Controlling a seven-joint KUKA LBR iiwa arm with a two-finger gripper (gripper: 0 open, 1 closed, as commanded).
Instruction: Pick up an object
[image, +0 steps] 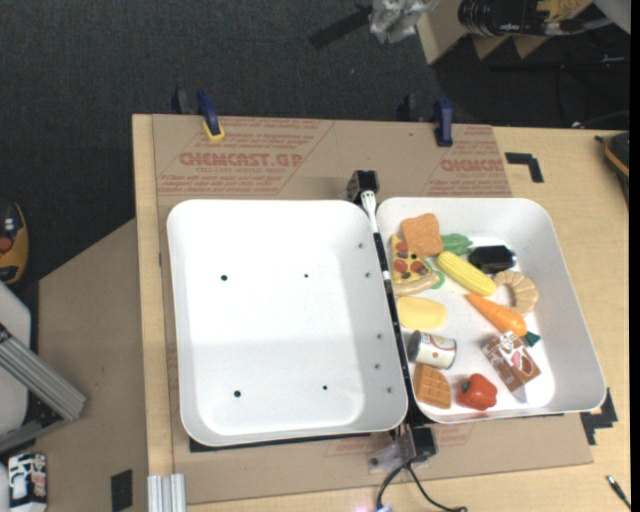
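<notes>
Here the toy food sits crowded in the right bin (565, 300), the carrot (495, 313) lying with its long axis slanting down toward the bin's right. The claw's state cannot be told.

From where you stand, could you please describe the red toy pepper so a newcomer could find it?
Look in the right bin, along its near edge. The red pepper lies there between the waffle and the brown packet; it is the only glossy red, rounded piece.
</notes>
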